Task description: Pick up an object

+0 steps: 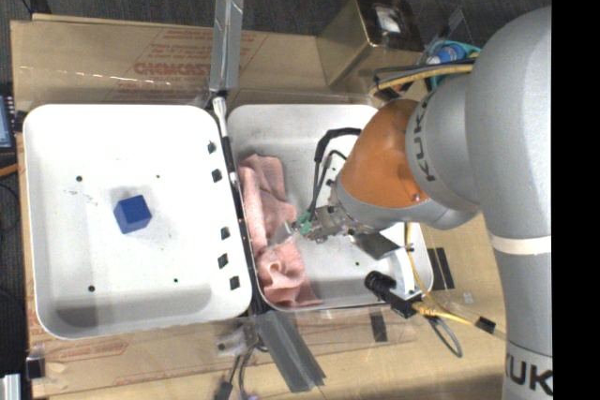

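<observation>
Pink cloth (270,229) is seen bunched along the left wall of the right bin (281,122), running from its middle down to the near corner. A blue cube (132,213) is seen alone on the floor of the left bin (56,122), well apart from the cloth. The gripper (314,225) is lowered into the right bin just beside the cloth, under the arm's orange band (380,169). Whether anything is grasped cannot be told.

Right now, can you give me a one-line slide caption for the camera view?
Arm's gripper low in the right bin beside a crumpled pink cloth; blue cube sits alone in the left bin.
</observation>
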